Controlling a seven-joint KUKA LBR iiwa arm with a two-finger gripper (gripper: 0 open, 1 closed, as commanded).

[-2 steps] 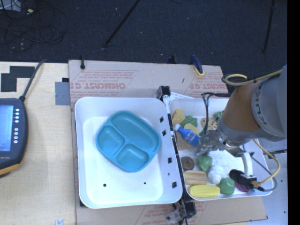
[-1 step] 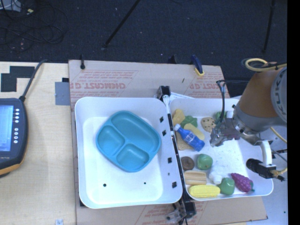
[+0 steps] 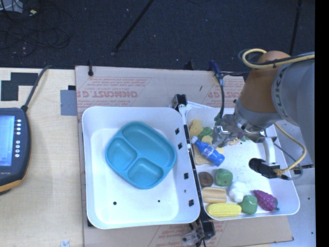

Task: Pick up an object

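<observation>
Blue bottle (image 3: 209, 153) just below fingers (image 3: 220, 134)

Grey arm (image 3: 295, 94) enters from right edge of camera view, upper link broad and close to lens. Orange band (image 3: 259, 89) above wrist, wrist angled down and toward view's left. Yellow cable loops over top of band; further cables trail along arm's lower side. Gripper (image 3: 221, 133) low, at end of wrist, metallic, pointing down; finger state unreadable.
</observation>
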